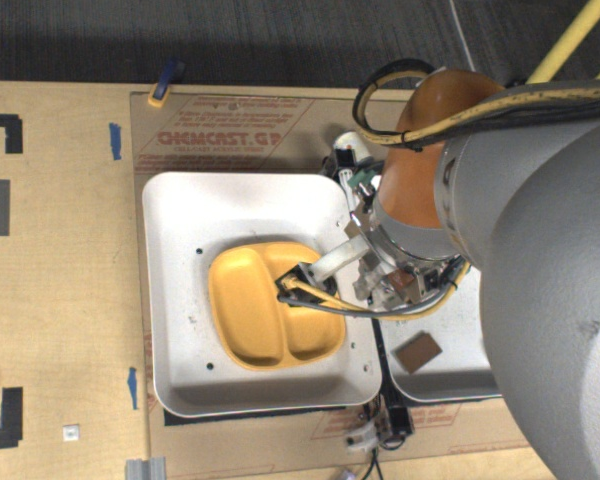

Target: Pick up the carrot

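Arm (540,268) from right, wrist tilted down, end effector (385,280) over left bin (180,258) rim.

I read left bin (170,268) plain white | dish (250,313) in it mustard yellow | right bin (450,383) white, small square piece (417,351) in it brown | tabletop (60,268) tan | sheet (220,118) under bins tan, red lettering | tape marks (115,140) blue | arm (550,298) grey, wrist band (430,158) orange | floor (230,18) dark grey
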Robot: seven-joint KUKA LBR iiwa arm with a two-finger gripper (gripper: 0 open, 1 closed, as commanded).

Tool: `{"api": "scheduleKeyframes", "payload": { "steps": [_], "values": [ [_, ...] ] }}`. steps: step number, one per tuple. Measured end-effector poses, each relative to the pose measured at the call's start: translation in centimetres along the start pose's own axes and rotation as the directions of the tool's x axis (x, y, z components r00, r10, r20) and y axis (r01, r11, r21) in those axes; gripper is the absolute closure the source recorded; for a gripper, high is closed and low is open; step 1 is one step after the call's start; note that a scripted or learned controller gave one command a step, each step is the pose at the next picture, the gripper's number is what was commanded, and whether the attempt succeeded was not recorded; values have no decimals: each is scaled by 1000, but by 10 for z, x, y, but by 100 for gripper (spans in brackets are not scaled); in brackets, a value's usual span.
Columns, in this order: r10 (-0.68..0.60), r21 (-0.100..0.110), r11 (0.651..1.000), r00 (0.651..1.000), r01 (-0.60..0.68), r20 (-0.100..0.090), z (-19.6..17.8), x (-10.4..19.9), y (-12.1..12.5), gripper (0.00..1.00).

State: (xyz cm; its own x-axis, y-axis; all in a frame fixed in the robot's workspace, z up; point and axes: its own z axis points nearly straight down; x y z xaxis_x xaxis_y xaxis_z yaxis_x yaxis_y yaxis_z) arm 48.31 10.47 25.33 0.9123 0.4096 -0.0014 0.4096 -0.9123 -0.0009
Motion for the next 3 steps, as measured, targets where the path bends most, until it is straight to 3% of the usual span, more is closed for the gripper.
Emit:
{"api": "scheduleKeyframes", "payload": {
  "steps": [1,2,3],
  "values": [
    [218,1,976,976,-218,0,45,-8,8,100],
    [218,-1,976,976,-218,-2,24,5,-20,100],
    [218,0,976,976,-218,-2,64,33,-84,100]
  ]
}}
